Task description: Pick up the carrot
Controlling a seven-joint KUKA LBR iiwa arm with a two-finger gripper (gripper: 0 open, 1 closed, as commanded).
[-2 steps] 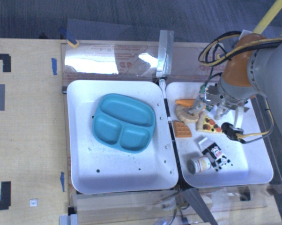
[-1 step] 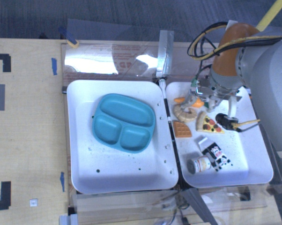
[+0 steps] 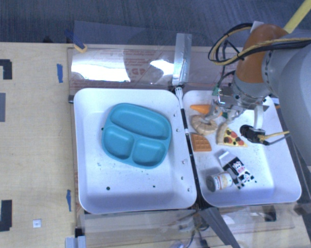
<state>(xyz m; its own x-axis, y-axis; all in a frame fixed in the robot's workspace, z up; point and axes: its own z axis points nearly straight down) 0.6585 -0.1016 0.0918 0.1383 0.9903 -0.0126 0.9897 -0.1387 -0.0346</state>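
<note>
The carrot (image 3: 199,108) is a small orange piece lying near the back left corner of the right bin (image 3: 279,190). My gripper (image 3: 220,111) hangs low over the bin just to the right of the carrot's end, above a pale curled pastry-like piece (image 3: 203,123). The wrist hides the gripper's tip, and I cannot make out whether it touches the carrot.
The right bin also holds a tan waffle piece (image 3: 200,142), a pizza slice (image 3: 232,138), a small can (image 3: 220,181) and a black-and-white toy (image 3: 237,170). A blue divided plate (image 3: 136,134) lies in the left bin (image 3: 93,185).
</note>
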